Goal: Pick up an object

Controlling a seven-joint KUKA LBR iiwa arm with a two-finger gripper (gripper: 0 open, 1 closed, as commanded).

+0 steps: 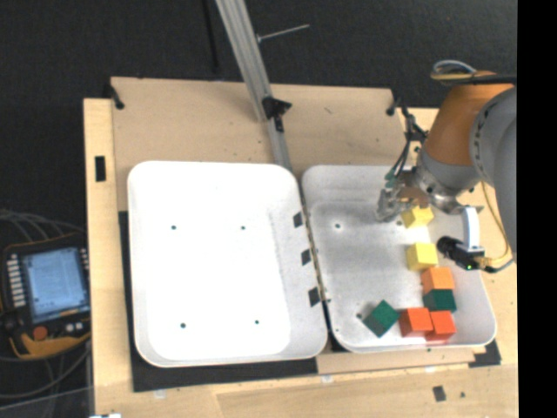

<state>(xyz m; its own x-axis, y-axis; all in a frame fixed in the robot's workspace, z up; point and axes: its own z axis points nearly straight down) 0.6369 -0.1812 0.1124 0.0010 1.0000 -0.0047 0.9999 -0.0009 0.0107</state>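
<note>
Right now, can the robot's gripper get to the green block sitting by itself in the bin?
Probably yes. The green block lies apart from the other blocks, open from above, in the same right bin where the gripper hovers.

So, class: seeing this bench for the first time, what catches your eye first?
The bright blocks clustered along the right bin's right side: yellow, orange, green. Next, the grey-and-orange arm reaching in from the right, its hand low over that bin near a yellow block. The left bin is plain white.
</note>
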